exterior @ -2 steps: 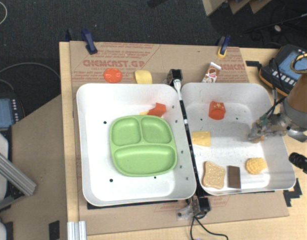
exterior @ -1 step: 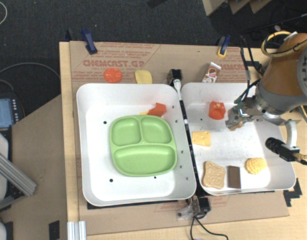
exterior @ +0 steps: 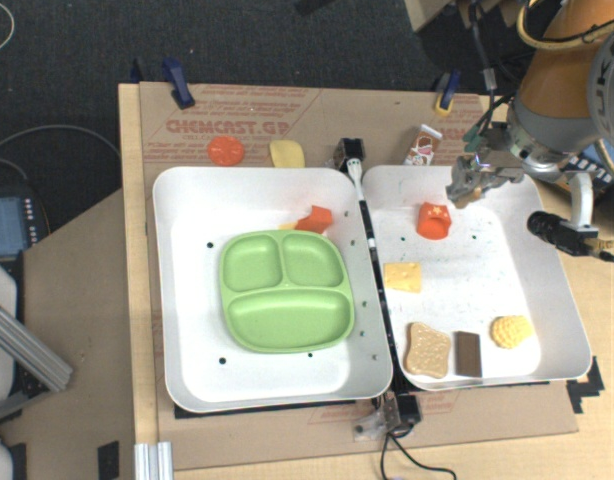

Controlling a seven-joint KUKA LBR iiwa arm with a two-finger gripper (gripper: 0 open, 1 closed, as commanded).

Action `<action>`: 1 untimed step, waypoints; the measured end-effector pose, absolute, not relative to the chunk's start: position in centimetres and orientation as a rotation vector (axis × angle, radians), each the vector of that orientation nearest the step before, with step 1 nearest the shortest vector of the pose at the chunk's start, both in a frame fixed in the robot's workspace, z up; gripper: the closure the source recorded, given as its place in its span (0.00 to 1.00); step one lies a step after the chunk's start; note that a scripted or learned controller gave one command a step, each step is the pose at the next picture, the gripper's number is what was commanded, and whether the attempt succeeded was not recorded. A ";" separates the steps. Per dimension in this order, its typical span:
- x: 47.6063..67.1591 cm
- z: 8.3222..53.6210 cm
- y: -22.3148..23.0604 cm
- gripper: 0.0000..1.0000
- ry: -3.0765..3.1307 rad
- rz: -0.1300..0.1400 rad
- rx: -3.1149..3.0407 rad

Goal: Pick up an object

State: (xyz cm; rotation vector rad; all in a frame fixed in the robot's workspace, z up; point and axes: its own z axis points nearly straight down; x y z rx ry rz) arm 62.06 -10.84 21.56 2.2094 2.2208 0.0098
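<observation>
Nearest the lens, both white bins [exterior: 177, 298] lie side by side on the bench, keeping the toys within the arm's reach. Largest is the green divided plate [exterior: 285, 290], flat in the left bin. Along the right bin's front edge sit a bread slice [exterior: 428, 349], a brown block [exterior: 468, 353] and a yellow cookie [exterior: 511, 331]. The red cup [exterior: 433, 220], probably the target, sits at that bin's back; it looks tipped, its axis unclear. The gripper [exterior: 470, 183] hovers just beside it; I cannot tell its opening.
</observation>
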 end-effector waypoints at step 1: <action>61.7 21.2 -11.0 0.00 2.222 0.000 2.219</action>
